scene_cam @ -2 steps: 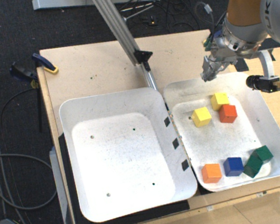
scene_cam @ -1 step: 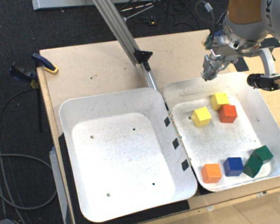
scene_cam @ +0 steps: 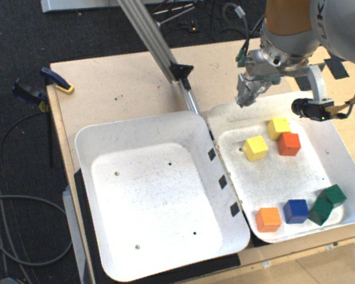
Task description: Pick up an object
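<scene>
The right bin (scene_cam: pixel 341 163) holds several small blocks. Two yellow blocks (scene_cam: pixel 255 148) (scene_cam: pixel 278 127) and a red-orange block (scene_cam: pixel 289 144) lie in its far half. An orange block (scene_cam: pixel 268 219), a blue block (scene_cam: pixel 296 211) and two green blocks (scene_cam: pixel 327 203) sit along its near edge. My gripper (scene_cam: pixel 245 96) hangs above the far left corner of that bin, up and to the left of the yellow blocks. Nothing shows between its fingers.
The left bin (scene_cam: pixel 97 186) lies beside the right one. A slanted metal pole (scene_cam: pixel 148 31) crosses the bench (scene_cam: pixel 120 87) behind the bins. A blue and yellow clamp (scene_cam: pixel 51 82) sits at the bench's far left corner. Cables run off the left side.
</scene>
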Tool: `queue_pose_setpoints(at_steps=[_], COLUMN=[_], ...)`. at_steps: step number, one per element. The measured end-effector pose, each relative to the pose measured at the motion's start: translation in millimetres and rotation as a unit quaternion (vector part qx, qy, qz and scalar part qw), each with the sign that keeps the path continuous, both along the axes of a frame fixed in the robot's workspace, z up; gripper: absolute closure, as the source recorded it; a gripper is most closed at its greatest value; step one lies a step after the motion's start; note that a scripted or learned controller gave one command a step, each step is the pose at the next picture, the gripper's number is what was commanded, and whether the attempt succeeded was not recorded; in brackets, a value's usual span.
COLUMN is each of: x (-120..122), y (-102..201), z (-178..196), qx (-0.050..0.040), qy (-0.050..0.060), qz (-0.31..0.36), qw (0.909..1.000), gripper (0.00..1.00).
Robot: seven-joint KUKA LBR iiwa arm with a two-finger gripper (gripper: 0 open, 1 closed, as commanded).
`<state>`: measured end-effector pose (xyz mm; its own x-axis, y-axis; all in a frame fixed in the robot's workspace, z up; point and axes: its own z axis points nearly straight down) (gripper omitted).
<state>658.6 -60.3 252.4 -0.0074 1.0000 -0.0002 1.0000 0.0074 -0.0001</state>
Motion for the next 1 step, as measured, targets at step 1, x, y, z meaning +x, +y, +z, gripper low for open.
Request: queue_pose_setpoints(at_steps=[1], x=[-13.9], y=[62.3], z=[-5.7], qx=[0.0012], qy=[0.001], qz=[0.001], qw=[1.0], gripper=[1.0])
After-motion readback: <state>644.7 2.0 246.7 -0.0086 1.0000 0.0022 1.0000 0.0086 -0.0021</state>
